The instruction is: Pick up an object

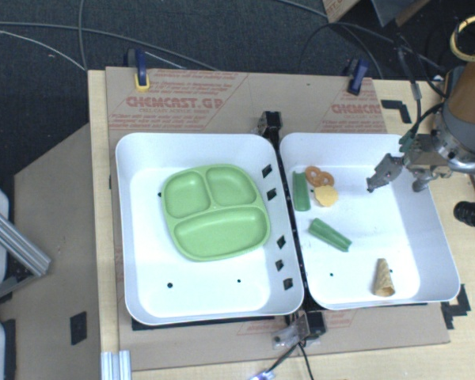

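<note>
Green block lies apart from the hand, spread wide, holding nothing.

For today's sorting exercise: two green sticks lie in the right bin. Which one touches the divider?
The upright green stick beside the pretzel; the slanted one lies apart, mid-bin.

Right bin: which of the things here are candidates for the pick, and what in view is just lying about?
Candidates, all in the right bin:
- two green pieces
- pretzel
- yellow piece
- cone
The claw hangs above this bin, nothing between its fingers.

Lying about:
- green divided plate in the left bin
- blue clamps
- cables
</note>
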Controlling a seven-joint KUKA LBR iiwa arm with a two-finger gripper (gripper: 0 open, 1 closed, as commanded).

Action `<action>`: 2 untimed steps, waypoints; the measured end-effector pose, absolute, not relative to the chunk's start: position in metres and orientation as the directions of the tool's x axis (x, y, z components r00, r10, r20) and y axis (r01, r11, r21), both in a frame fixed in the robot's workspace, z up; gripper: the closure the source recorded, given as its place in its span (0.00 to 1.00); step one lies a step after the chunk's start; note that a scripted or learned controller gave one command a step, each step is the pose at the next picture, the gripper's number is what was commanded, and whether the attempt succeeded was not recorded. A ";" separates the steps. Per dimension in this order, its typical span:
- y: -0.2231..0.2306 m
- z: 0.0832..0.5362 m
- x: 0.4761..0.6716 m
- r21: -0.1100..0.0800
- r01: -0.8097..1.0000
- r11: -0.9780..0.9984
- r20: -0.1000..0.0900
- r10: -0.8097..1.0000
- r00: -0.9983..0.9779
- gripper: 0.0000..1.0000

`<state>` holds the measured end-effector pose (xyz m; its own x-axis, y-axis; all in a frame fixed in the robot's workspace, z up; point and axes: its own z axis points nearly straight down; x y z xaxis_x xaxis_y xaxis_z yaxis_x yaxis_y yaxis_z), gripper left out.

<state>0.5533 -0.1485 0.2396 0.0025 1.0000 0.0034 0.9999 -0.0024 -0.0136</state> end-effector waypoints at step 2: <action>-0.147 0.199 0.564 -0.006 1.000 0.001 0.002 1.000 -0.001 0.00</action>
<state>0.5638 -0.1470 0.1994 -0.0005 1.0000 0.0021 1.0000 0.0005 -0.0059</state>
